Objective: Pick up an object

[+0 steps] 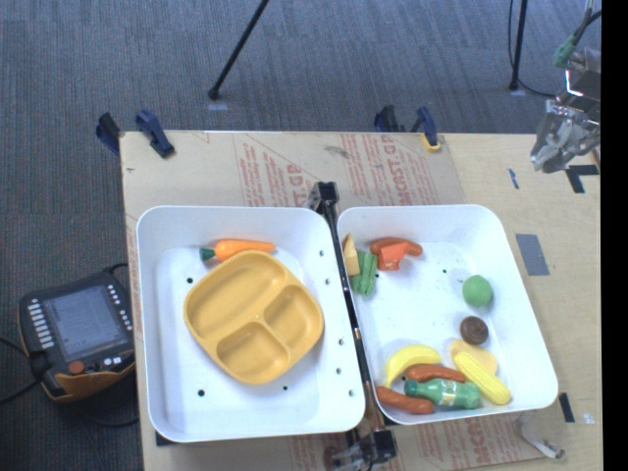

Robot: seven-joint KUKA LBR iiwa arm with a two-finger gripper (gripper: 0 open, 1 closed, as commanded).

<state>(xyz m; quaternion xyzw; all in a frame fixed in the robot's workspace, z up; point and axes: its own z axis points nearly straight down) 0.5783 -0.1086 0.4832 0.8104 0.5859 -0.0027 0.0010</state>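
counter (412,170): two white bins side by side. left bin (157,361) carries yellow tray (253,316), carrot (240,248) at far rim. right bin (510,263): centre floor bare, toy food along its edges. tool (561,147) above counter's far right corner, grip state cannot be told

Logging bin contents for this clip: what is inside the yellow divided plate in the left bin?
The yellow plate shows three bare compartments. The carrot lies beside its far rim, not in it. The bin floor under the plate is covered.
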